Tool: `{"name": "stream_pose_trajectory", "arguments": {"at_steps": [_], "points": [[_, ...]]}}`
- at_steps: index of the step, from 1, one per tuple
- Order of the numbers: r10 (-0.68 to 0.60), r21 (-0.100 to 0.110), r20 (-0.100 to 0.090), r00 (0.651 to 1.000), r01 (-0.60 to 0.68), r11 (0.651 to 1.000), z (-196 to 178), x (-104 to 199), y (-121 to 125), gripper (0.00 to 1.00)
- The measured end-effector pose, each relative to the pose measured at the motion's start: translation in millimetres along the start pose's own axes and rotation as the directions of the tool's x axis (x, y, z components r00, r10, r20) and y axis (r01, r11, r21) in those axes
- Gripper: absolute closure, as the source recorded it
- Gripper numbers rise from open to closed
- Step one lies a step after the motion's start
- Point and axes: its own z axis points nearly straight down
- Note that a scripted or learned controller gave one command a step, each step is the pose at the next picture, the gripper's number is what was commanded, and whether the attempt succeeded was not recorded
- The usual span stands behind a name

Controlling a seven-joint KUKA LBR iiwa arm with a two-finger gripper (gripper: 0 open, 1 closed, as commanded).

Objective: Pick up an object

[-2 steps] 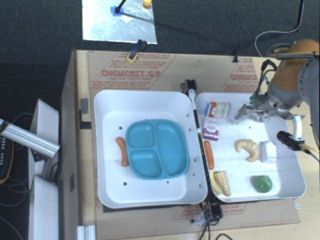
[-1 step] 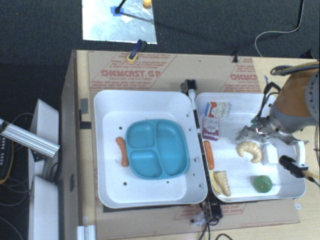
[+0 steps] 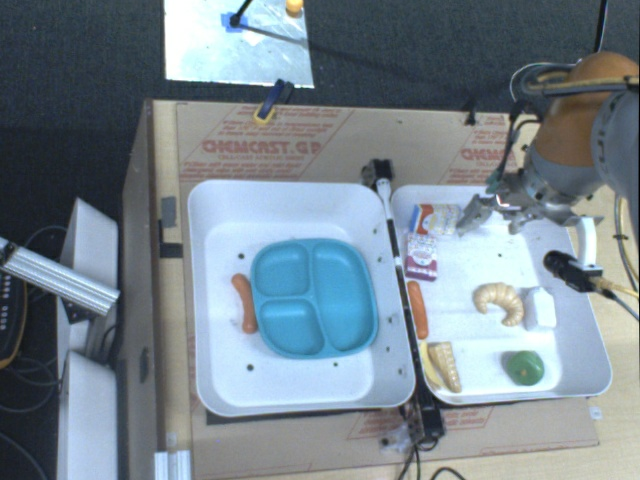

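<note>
The desk point(image 3: 300, 138) carries 2 white bins side by side. In the left bin point(image 3: 215, 218) sits a blue tray point(image 3: 312, 298) with 3 parts, and an orange sausage point(image 3: 244, 303) lies just beside the tray's left edge, running up and down. Another orange sausage point(image 3: 418, 308) lies at the left wall of the right bin point(image 3: 590, 358), by the seam between the 2 bins. In this right bin there is a red and white packet point(image 3: 422, 250) near the top left, a yellow wedge point(image 3: 444, 365) near the bottom left, a tan croissant point(image 3: 502, 301) in the middle, a small white block point(image 3: 541, 308) touching the croissant's right side, and a green ball point(image 3: 524, 367) at the bottom right. The pincer point(image 3: 492, 208) hangs over the top part of the right bin, and I cannot tell if it is open or closed; I see nothing held in it. The packet is the closest thing, and it looks like the one to pick. It lies to the left of the pincer and a little lower, with its long side running up and down the bin. So I think the pincer should slide left and go down, and close across the packet's short side.
</note>
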Motion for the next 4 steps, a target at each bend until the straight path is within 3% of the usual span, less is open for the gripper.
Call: {"name": "stream_pose_trajectory", "arguments": {"at_steps": [1,2,3,4], "points": [[0.003,0.006,0.000,1.000,-0.003,1.000,62.0,-31.0,-27.9,0.00],[0.005,0.005,0.001,1.000,-0.005,1.000,57.7,-61.8,-145.7,0.00],[0.002,0.001,0.001,1.000,-0.002,1.000,47.0,-60.9,-143.8,1.00],[0.002,0.001,0.000,1.000,-0.002,1.000,47.1,-60.9,-143.8,0.00]]}}
